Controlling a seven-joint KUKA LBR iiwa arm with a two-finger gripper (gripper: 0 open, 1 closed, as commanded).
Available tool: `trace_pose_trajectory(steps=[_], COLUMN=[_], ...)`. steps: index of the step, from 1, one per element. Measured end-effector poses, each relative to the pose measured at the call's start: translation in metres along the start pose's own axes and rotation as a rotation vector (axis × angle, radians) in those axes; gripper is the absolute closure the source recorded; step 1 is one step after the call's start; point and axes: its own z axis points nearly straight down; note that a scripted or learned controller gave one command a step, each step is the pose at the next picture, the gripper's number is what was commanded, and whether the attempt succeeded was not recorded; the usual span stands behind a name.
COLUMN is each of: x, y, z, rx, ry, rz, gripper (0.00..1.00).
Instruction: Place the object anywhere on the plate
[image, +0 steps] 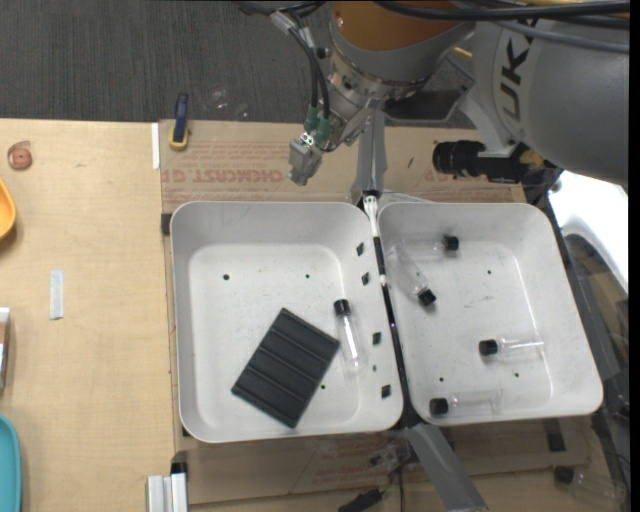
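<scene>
1. The grey arm with the orange band (400, 25) stood high above the back edge of the two bins. Its claw (303, 160) hung over the brown cardboard behind the left white bin (190, 300), well apart from everything inside. I could not tell whether the claw was released or clenched, and I saw nothing held in it.
2. The black ribbed rectangular plate (287, 366) lay flat and turned at an angle on the floor of the left bin, probably so that something could be set on it from above.
3. A clear plastic tube with a black cap (346, 330) lay just beside the right corner of the plate, not on it.
4. Several similar clear tubes with black caps (510, 347) lay scattered in the right white bin (560, 300), so I judged this bin as the supply side.
5. In my judgement, the placing was not yet done.
</scene>
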Motion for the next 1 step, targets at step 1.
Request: trace_pose_trajectory(steps=[1], x=[-0.0154], y=[0.0522], z=[-0.0217], rx=[0.001], ry=[0.001], rz=[-0.132], gripper=[1.0])
